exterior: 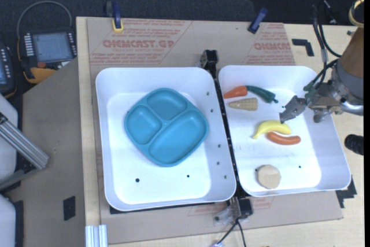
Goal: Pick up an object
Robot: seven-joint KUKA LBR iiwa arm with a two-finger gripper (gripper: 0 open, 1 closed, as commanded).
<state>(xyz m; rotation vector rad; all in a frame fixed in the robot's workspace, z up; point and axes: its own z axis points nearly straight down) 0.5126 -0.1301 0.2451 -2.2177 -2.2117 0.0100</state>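
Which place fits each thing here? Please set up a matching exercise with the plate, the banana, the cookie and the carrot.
Things:
1. plate
2. banana
3. cookie
4. carrot

Places:
A. near front edge of right bin
B. left bin
C. back of right bin, next to a green pepper
D. middle of right bin, touching a sausage

Pairs: 1-B, 2-D, 3-A, 4-C

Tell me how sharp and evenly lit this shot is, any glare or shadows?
Camera view: even, soft lighting; the white bins are bright but not blown out; the blue divided plate and banana are sharp; the gripper looks slightly soft, casting only a faint shadow; floor corners stay dark.
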